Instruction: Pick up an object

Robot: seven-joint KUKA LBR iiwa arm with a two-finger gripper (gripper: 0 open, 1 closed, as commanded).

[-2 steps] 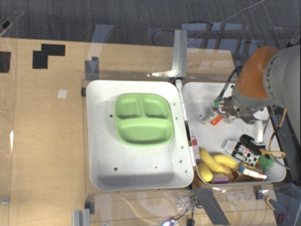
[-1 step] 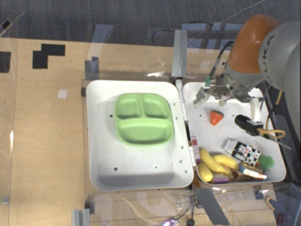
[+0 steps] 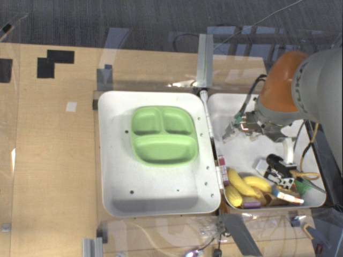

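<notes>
The gripper (image 3: 239,128) hangs over the right bin (image 3: 231,157), above bare white floor on the far side of the bananas (image 3: 244,185) and well apart from them. Nothing shows in its grasp. Whether the pincer is open or closed, I cannot tell from up here: the grey wrist and orange band crowd it.

So where's the prize? All the pickable clutter sits with the bananas along the near wall. A purple piece (image 3: 251,203) touches the bananas on their near side. A white marker (image 3: 290,198) with a red tip lies just beside them, toward the arm's side. Across the divider from the bananas, the left bin (image 3: 115,143) holds a green divided plate (image 3: 163,134).

Here's the danger as I read it. A straight drop from this spot looks likely to close on nothing at all. If it swings toward the bananas, they sit hard against the bin wall and corner, so one side of the pincer could hit the rim and never seat. The curved, smooth skins may squirt out under a pinch. And with the things touching each other, a grab could drag a neighbour along or just nudge the heap aside.
</notes>
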